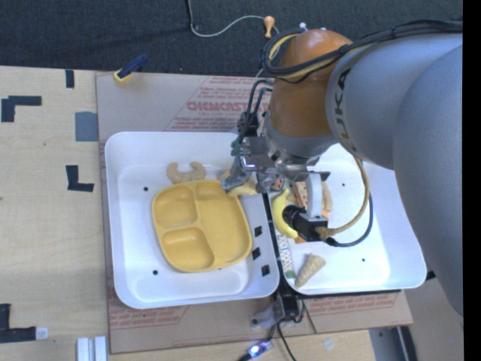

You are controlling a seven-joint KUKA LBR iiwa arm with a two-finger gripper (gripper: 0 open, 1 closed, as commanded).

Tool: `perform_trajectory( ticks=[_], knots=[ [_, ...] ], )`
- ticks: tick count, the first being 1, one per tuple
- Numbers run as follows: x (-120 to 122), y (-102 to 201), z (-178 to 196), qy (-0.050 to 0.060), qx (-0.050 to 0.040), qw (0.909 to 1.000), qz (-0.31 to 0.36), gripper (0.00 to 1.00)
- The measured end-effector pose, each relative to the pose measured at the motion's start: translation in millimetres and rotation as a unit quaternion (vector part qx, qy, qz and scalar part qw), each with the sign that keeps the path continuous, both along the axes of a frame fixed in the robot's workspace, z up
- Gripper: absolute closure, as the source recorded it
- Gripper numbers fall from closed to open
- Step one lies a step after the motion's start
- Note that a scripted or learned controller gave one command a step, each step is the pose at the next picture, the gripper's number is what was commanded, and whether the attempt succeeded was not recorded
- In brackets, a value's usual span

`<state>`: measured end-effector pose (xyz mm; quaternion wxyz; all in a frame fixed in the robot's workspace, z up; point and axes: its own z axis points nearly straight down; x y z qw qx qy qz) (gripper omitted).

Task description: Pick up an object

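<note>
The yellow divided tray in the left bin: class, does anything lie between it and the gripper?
Nothing visible does. The gripper hangs at the yellow divided tray's upper right corner, near the wall between the bins. The small tan piece lies off to the tray's upper left, beside that path and not across it.

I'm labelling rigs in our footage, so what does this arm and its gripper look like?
The arm is bulky, rounded and grey, with dark KUKA lettering and a glossy orange band above the wrist. Black and yellow cables loop around it. The gripper is a small cluster of grey metal and black parts.
</note>
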<state>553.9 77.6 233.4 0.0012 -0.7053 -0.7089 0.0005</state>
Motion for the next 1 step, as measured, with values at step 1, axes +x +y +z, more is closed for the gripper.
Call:
perform_trajectory(
  ticks=[1],
  knots=[
    [8.0,-2.3,-0.9,0.0,-0.0005,1.0,-0.001,1.0]
  ],
)
